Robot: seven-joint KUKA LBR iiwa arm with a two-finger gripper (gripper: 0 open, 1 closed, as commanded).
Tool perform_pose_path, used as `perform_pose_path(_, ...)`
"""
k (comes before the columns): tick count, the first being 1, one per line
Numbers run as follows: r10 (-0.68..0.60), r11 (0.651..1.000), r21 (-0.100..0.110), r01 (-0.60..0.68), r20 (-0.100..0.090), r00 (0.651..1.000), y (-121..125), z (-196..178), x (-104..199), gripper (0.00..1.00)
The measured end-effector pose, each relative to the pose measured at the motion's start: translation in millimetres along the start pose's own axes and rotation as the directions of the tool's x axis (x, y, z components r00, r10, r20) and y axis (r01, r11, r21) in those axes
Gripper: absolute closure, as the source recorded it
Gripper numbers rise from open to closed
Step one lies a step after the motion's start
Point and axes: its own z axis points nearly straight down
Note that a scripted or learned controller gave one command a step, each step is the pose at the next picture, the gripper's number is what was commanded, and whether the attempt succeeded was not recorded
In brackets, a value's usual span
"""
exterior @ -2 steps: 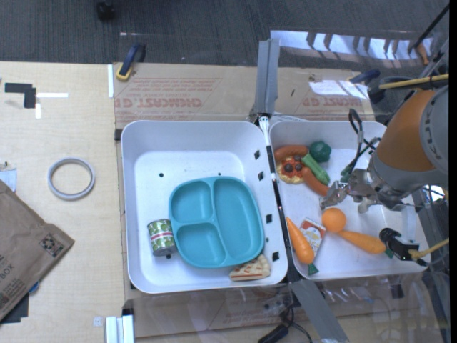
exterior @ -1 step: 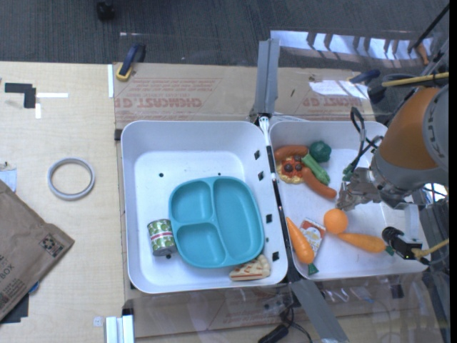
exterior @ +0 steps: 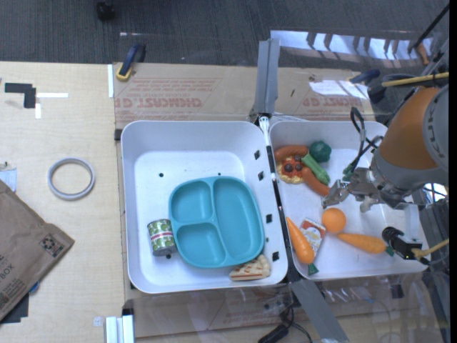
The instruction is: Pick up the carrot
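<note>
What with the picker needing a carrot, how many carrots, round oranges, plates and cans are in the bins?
Carrots: 2
Round orange: 1
Plate: 1
Can: 1
Total: 5, leaving out the heaped toy food at the right bin far end, too jumbled to name.

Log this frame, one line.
gripper: over right bin, beside orange ball | carrot: lying in bin, ungrasped | fingers: unclear

two white bins (exterior: 136, 191), two carrots (exterior: 300, 240), one teal divided plate (exterior: 216, 221), one can (exterior: 161, 236), one orange (exterior: 333, 221), one tape ring (exterior: 71, 178)
</note>
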Motion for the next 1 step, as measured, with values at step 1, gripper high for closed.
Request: perform_pose_path(1,-0.001,1.000,0.003,0.001,0.001,1.000,-1.0,-8.1,-0.7,1.00)
